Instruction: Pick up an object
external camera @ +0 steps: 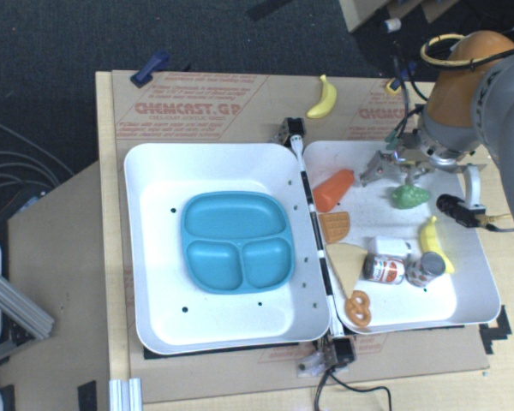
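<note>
Two white bins sit side by side on the desk (pixel 197 110): the left bin (pixel 146 229) holds a blue tray (pixel 236 238), and my tool (pixel 401 168) hangs over the right bin (pixel 471 272). My tool is spread open, grasping nothing, just above a green toy (pixel 409 197). Nearby lie a carrot (pixel 333 188), banana (pixel 430 238), can (pixel 385 270) and pretzel (pixel 357 307).

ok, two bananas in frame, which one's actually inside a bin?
The banana in the right bin, lying right of the small jar. The other banana sits on the cardboard above the bins, outside both.
</note>
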You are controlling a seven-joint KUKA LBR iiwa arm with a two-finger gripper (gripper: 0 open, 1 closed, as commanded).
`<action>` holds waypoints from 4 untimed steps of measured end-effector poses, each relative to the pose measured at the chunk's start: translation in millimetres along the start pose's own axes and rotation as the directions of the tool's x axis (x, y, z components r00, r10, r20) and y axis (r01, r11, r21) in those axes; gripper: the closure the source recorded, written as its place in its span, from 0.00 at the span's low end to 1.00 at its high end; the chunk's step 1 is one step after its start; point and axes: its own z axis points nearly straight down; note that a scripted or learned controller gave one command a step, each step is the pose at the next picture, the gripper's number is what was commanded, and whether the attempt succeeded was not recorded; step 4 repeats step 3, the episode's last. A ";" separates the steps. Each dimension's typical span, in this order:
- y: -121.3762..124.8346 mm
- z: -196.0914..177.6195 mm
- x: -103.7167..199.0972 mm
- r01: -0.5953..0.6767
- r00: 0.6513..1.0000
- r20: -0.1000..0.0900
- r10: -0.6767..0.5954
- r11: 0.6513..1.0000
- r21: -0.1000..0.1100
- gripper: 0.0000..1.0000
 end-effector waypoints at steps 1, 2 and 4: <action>0.8 -10.7 0.2 0.000 1.000 0.001 0.000 1.000 -0.003 1.00; 0.7 -10.5 0.2 0.000 1.000 0.001 0.000 1.000 -0.002 0.00; 1.4 -21.0 0.3 0.000 1.000 0.001 0.000 1.000 -0.005 1.00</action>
